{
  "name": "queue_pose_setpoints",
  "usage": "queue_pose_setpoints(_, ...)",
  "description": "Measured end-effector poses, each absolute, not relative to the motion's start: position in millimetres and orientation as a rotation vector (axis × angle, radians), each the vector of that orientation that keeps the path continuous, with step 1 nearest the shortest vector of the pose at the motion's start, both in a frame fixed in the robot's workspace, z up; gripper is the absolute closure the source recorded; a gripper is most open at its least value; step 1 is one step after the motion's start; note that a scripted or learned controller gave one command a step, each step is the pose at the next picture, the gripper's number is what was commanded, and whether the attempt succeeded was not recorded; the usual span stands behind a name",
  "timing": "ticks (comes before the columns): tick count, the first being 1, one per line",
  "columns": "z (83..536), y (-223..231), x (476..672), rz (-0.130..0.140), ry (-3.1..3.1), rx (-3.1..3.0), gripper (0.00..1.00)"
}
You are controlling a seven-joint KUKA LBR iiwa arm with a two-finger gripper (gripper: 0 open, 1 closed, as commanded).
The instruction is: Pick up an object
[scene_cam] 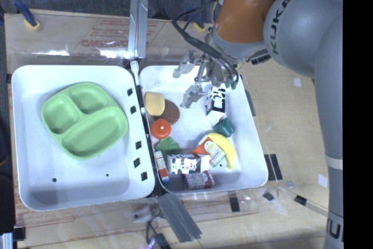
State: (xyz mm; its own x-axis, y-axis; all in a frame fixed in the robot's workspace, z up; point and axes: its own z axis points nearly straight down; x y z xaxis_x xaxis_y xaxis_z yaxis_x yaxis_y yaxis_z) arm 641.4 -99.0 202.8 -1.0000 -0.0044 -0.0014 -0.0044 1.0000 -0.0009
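You have the gripper (201, 87) hanging over the far half of the right bin (256, 143), with open floor under it; its fingers are spread and hold nothing. The toys crowd the near half and the left wall: one banana (226, 148) near the right wall, one orange ball (161, 127), one yellow and brown piece (156, 104), one dark box (198, 179) against the near rim. One green plate (85, 119) fills the middle of the left bin (26, 183).
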Motion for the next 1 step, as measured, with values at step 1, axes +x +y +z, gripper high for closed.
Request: queue_pose_setpoints(1,93.8,-90.5,658.2,0.0,3.135,-0.126,0.0)
